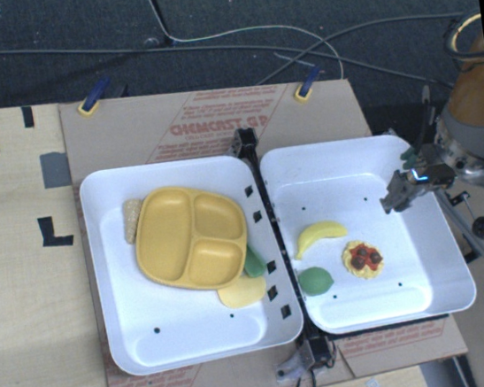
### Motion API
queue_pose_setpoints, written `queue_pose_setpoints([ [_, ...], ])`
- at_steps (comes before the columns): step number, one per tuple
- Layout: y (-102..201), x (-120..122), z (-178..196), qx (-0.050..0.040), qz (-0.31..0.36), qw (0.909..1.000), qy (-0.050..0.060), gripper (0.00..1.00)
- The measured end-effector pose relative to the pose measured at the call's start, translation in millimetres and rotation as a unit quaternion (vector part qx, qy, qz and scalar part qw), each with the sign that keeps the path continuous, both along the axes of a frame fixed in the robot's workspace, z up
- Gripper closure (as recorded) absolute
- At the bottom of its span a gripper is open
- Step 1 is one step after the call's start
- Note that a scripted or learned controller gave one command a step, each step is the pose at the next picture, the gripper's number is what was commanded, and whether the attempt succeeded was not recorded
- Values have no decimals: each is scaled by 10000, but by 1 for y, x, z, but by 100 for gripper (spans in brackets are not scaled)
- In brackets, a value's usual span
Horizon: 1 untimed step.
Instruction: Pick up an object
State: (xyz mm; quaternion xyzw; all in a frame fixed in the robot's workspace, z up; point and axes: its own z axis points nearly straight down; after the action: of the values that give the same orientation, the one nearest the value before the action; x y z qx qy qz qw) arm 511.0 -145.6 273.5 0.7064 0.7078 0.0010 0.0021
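I see the dark two-finger gripper (400, 195) over the right white bin (443, 289), well apart from the yellow plastic banana (319, 236); grip state: cannot tell.

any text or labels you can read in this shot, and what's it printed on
"CHEMCAST GP": red print on the brown cardboard sheet under the two bins, seen upside down and blurred, so the reading is unsure.
Smaller red lines around it, and red print on the cardboard's front edge: too blurred to read.
No text on the bins or toys.
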Motion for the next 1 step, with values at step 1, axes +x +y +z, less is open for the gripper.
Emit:
queue_pose_setpoints([
  [1,50,8,-16,10,17,10000,29,100],
])
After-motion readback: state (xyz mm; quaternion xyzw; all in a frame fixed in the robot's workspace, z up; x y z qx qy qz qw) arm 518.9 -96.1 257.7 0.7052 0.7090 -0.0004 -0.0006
